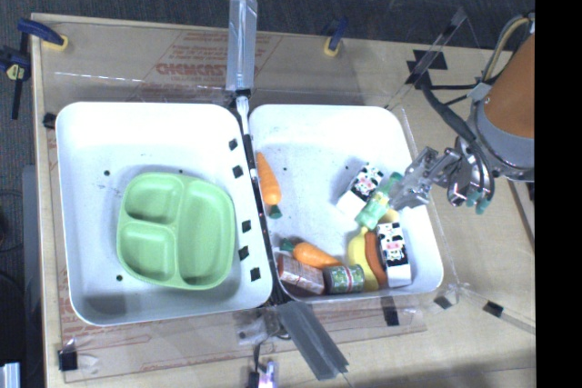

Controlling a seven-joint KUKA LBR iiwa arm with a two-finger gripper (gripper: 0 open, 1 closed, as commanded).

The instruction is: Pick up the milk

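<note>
Reaching in from the right with the grey, orange-banded arm (pixel 509 104), across the right-hand rim of the right bin (pixel 318 118), and hovering there with the gripper (pixel 409 184) just beside the upper end of a green bottle (pixel 375 210). Cannot tell whether parted, closed, or clamped on anything: too small and blurred at the tip. Lying just left of the gripper, toward the middle of the right bin, tilted, with black-and-white cow patches: the milk carton (pixel 366 184), close to the green bottle, contact unclear. Lying nearer the front right corner, beside a yellow banana (pixel 359 252): a second milk carton (pixel 393 252), with the same cow pattern. Resting along the divider side of the same bin: a carrot (pixel 267 181). Lying at the front, another carrot (pixel 314 253), next to a brown packet (pixel 298 273) and a small can (pixel 345 279). Sitting in the left bin (pixel 82 132), well apart from the gripper: a green divided plate (pixel 175 231).
</note>
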